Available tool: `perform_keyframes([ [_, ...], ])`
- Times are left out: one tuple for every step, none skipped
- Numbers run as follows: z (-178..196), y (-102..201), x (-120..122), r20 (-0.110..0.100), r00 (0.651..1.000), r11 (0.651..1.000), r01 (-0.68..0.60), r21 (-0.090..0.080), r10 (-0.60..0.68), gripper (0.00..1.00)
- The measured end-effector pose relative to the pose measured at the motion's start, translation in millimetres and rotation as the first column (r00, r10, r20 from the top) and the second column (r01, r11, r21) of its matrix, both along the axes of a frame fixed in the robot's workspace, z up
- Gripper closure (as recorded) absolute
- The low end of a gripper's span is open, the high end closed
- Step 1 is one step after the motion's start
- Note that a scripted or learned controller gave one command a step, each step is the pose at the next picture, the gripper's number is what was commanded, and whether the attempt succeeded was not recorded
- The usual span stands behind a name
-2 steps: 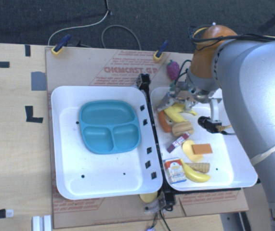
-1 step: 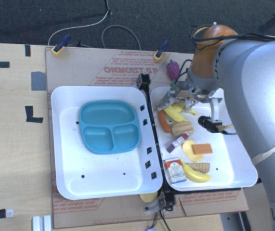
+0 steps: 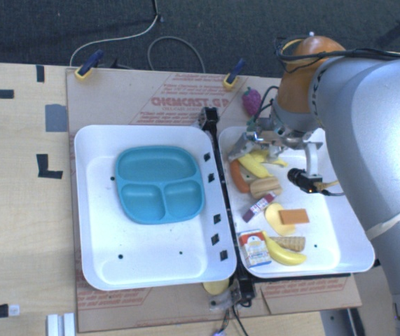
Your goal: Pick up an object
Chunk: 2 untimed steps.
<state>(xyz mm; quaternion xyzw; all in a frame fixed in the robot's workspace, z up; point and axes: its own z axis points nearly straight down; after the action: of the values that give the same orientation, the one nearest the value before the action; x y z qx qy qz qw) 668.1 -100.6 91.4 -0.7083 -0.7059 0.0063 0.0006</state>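
My gripper (image 3: 251,144) hangs low over the far left part of the right bin (image 3: 340,247), under the grey arm and its orange band. Right beneath it lie a yellow banana-shaped piece (image 3: 255,164) and an orange sausage-like piece (image 3: 239,178), with a tan bread piece (image 3: 265,186) beside them. Whether the gripper touches any of them is hidden by the wrist. Nearer the front lie a small purple-red bar (image 3: 258,206), a yellow wedge (image 3: 274,216), an orange block (image 3: 294,217), a small carton (image 3: 256,248) and a banana (image 3: 284,256).
The left bin (image 3: 94,208) holds a blue divided plate (image 3: 161,184). A purple bunch of grapes (image 3: 251,101) lies on the board behind the right bin. Black clips run along the wall between the bins (image 3: 217,187). The arm's bulk covers the right bin's far right side.
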Motion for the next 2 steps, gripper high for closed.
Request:
perform_keyframes([
  [0, 0, 0, 0.000, 1.000, 1.000, 0.000, 0.000, 0.000, 0.00],
  [13, -1, 2, 0.006, 1.000, 1.000, -0.001, -0.003, 0.001, 1.00],
])
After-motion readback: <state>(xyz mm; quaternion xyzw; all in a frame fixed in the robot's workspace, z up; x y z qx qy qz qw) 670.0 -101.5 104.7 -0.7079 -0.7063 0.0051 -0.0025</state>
